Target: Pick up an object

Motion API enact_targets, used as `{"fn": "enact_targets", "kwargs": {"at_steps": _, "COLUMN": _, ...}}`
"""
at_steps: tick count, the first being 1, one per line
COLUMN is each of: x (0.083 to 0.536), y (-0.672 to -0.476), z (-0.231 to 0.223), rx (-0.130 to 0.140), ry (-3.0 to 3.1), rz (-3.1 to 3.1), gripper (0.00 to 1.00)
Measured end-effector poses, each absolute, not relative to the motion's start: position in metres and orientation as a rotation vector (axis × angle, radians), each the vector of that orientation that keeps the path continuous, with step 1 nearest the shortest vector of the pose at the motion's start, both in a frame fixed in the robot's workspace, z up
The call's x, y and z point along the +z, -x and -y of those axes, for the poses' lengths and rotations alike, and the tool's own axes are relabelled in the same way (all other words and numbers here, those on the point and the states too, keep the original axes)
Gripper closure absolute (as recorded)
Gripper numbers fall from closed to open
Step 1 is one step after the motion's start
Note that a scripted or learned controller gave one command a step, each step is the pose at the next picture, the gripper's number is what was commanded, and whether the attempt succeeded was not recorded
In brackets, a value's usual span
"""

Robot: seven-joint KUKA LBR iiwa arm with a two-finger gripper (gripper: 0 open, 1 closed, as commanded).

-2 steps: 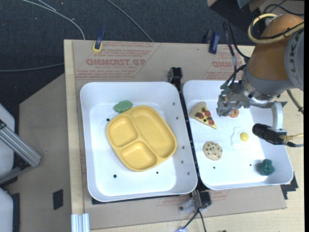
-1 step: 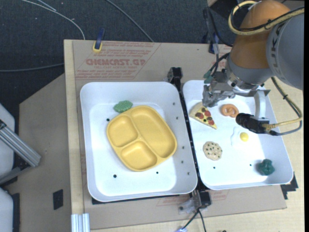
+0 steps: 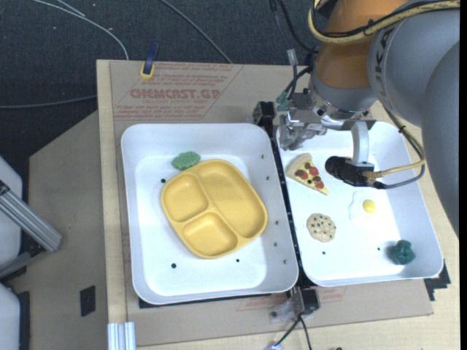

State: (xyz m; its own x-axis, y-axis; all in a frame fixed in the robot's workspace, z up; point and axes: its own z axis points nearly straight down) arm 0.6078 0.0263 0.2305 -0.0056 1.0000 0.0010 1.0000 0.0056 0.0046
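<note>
In the right bin lie a pizza slice, a chocolate-chip cookie, a fried egg and a dark green lump in the near right corner. My gripper hangs over the far left corner of that bin, just above and behind the pizza slice. Nothing shows held in it. The left bin holds a yellow divided plate, with a light green leafy piece at the plate's far left edge.
The two bins meet along a ridge directly beside the gripper. The grey arm with its orange band fills the upper right. A cardboard sheet lies under the bins, with a blue and yellow clip at its far edge.
</note>
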Motion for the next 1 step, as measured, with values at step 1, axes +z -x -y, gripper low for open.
{"fn": "enact_targets", "kwargs": {"at_steps": 1, "x": 0.2223, "y": -0.6328, "z": -0.0637, "rx": 0.005, "ry": -2.216, "rz": -2.223, "gripper": 1.00}}
